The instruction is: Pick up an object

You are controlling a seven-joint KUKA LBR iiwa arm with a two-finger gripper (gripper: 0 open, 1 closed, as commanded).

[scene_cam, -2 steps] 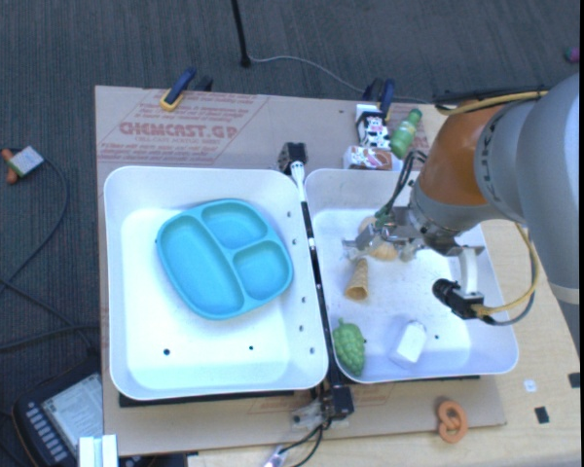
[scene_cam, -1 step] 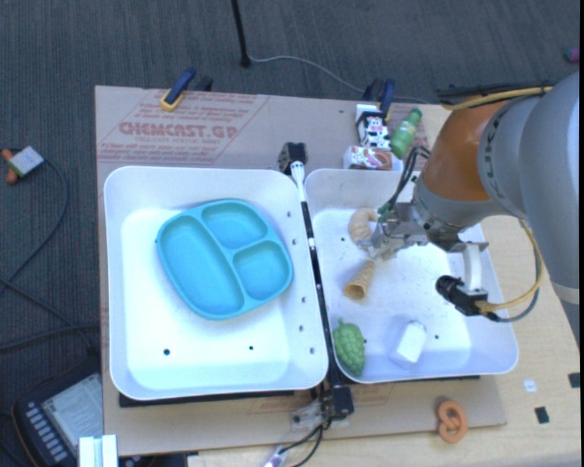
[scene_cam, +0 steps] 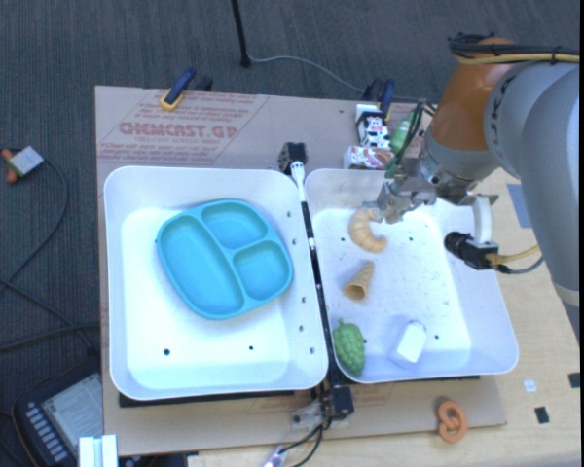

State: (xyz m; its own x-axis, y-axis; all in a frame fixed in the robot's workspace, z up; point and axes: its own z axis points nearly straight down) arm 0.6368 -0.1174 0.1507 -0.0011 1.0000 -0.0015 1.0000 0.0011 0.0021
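The right bin (scene_cam: 467, 309) holds a tan croissant-shaped piece (scene_cam: 365, 232) near its back left. A small waffle cone (scene_cam: 359, 280) lies just in front of it. A bumpy green item (scene_cam: 348, 347) rests at the front left corner, with a white block (scene_cam: 407, 342) to its right. My gripper (scene_cam: 396, 205) hangs low over the back of this bin, right at the croissant's upper right end. The wrist hides its tips.
A blue divided plate (scene_cam: 226, 257) lies in the left bin (scene_cam: 136, 358). A black bar (scene_cam: 307, 232) runs along the divider between the bins. An orange ring (scene_cam: 452, 419) sits on the bench in front of the right bin, and a small printed box (scene_cam: 372, 146) behind it.
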